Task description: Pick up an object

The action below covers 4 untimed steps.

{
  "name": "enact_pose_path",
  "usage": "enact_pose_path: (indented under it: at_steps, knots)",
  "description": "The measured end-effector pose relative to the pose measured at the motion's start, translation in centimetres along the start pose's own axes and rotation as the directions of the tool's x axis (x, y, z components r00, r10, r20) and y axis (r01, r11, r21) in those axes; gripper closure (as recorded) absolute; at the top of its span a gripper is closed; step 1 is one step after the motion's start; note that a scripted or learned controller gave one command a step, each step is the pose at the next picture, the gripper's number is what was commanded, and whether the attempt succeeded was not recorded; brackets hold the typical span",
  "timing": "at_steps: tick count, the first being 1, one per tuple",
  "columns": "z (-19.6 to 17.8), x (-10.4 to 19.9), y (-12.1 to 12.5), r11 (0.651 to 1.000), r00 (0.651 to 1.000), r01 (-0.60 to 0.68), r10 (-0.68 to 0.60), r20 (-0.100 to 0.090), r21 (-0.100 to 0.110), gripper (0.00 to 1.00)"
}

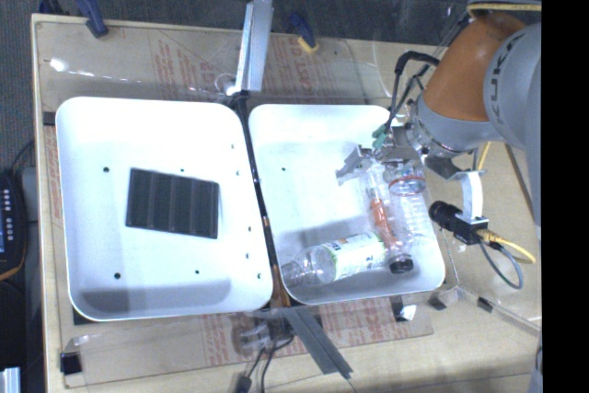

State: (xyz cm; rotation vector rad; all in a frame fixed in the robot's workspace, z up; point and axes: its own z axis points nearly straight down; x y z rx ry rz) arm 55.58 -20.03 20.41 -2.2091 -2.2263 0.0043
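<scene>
Clear plastic catches the light in the right bin (304, 129), where the tool (370, 159) is lowered at the end of the grey arm (479, 97). Whether its fingers are spread or pressed together cannot be told, and nothing can be seen pinched between them. Just below the tool an upright-lying clear bottle (409, 202) and an orange-tinted tube (379, 212) are packed side by side; further below, a labelled bottle (342, 259) lies on its side near the bin's front wall. A slip is judged likely: smooth round plastic could roll or squirt out. Two crowded items could also be nudged together, spoiling the grasp.
</scene>
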Motion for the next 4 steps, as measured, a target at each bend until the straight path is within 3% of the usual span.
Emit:
enact_pose_path:
  at_steps: [1, 2, 3, 4]
  knots:
    - [8.2, 2.4, 3.1, 0.979, 0.979, -0.204, 0.204, -0.001, 0.002, 0.0]
    - [4.6, 2.7, 4.1, 0.957, 0.957, -0.291, 0.291, 0.0, -0.002, 0.0]
    - [0.4, 0.2, 3.5, 0.984, 0.984, -0.179, 0.179, 0.001, -0.003, 0.0]
    - [-4.1, 0.1, -0.7, 0.993, 0.993, -0.122, 0.122, 0.0, -0.003, 0.0]
